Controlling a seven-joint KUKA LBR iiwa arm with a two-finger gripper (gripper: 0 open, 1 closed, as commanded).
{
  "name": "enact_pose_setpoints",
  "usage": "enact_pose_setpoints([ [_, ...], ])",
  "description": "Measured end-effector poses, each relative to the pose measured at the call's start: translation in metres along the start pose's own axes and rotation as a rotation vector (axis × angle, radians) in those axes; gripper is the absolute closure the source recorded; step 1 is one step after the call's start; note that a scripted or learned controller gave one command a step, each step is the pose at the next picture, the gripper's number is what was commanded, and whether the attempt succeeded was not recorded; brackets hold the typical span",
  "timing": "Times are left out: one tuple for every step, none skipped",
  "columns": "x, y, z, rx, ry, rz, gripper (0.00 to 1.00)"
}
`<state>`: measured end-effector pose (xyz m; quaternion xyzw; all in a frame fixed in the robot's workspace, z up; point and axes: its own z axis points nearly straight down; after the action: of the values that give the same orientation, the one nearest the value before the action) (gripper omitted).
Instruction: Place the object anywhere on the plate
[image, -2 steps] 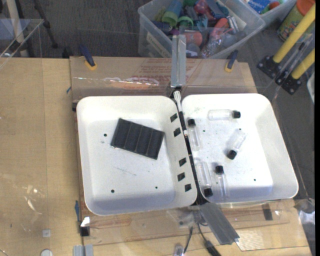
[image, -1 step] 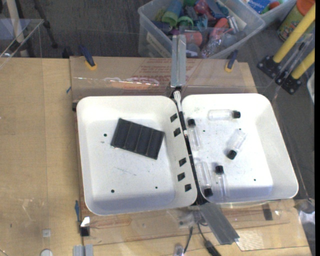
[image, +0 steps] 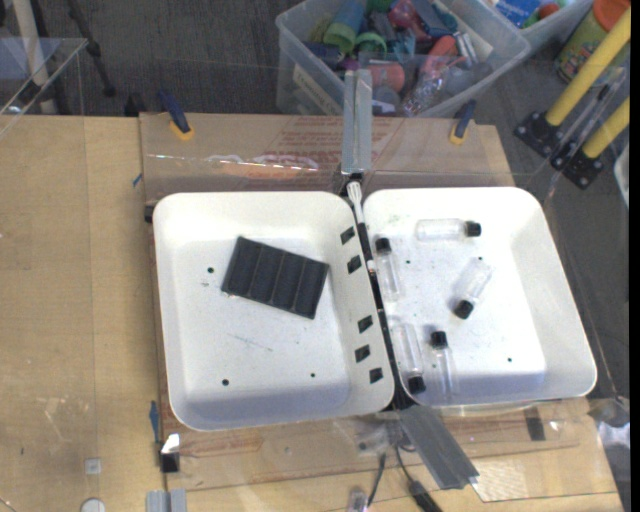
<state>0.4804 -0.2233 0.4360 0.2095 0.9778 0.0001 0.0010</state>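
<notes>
A dark grey ribbed rectangular plate (image: 275, 277) lies flat in the left white bin (image: 190, 390), slightly turned, toward the bin's upper middle. In the right white bin (image: 560, 370) lie several small clear vials with black caps. One vial (image: 445, 230) is near the back, and another (image: 472, 285) lies tilted at the middle right. A third (image: 386, 268) rests along the left wall. Two more (image: 406, 352) lie side by side near the front left corner.
Black clips (image: 360, 295) line the ridge where the two bins meet. A clear tub of coloured toys (image: 400, 45) stands behind the bins. Yellow and black tools (image: 595, 70) lie at the back right. Bare wooden bench (image: 70, 300) stretches to the left.
</notes>
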Motion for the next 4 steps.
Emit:
enact_pose_setpoints([
  [0.000, 0.000, 0.000, -0.001, 0.000, 0.000, 0.00],
  [-0.002, 0.001, -0.012, -0.002, -0.009, 0.001, 1.00],
  [-0.002, 0.001, -0.012, -0.002, -0.008, 0.001, 0.00],
  [-0.003, 0.002, -0.023, -0.003, -0.017, 0.001, 1.00],
])
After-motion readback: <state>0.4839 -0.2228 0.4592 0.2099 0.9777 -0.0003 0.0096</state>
